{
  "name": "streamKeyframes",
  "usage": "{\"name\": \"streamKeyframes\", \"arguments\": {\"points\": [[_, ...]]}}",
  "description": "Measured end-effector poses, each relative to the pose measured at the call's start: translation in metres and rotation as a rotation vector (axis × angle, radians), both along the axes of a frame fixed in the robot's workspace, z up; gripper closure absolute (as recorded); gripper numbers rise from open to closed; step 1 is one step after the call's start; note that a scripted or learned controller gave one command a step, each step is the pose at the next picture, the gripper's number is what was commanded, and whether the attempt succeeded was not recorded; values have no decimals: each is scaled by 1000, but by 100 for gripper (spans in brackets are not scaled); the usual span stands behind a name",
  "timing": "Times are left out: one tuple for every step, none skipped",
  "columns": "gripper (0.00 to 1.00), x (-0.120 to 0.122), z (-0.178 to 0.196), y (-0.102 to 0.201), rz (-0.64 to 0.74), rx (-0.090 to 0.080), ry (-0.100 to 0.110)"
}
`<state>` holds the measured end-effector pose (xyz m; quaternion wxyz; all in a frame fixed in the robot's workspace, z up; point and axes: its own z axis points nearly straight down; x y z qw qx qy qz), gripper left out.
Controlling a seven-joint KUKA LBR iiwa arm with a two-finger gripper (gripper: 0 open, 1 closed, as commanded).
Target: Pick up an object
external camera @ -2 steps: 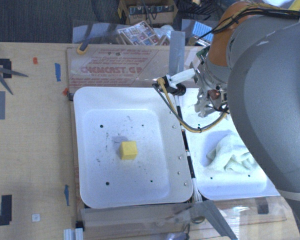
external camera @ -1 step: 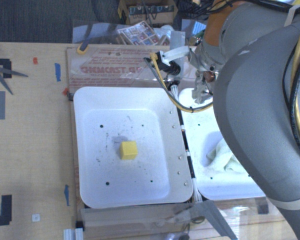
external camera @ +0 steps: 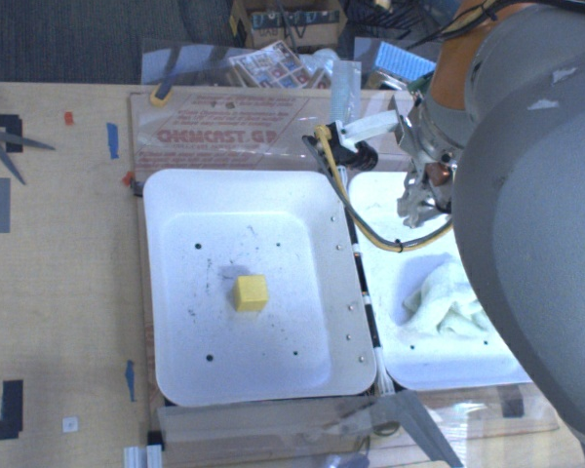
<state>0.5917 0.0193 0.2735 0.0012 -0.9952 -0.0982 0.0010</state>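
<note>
Camera view, inspected from above at a slant: two white bins sit side by side on the bench. Left bin (external camera: 175, 213) carries one yellow cube (external camera: 252, 292), resting flat near the middle of its floor, a little toward the near edge, well apart from every wall. Right bin (external camera: 409, 364) carries a crumpled white cloth (external camera: 447, 305) toward its near right corner. My gripper (external camera: 419, 203) hangs over the far part of the right bin, near its left wall, clear of the cloth and well apart from the cube. Whether my jaws stand apart or together I cannot tell (my own arm (external camera: 536, 193) covers much of the right bin). A yellow cable (external camera: 356, 217) loops beside my wrist.
</note>
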Motion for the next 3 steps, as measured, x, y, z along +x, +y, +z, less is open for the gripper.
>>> {"name": "streamKeyframes", "arguments": {"points": [[100,-114,-90,9,244,1,4],[100,-111,-71,78,15,-2,-2],[100,-112,-25,3,4,-2,1]]}}
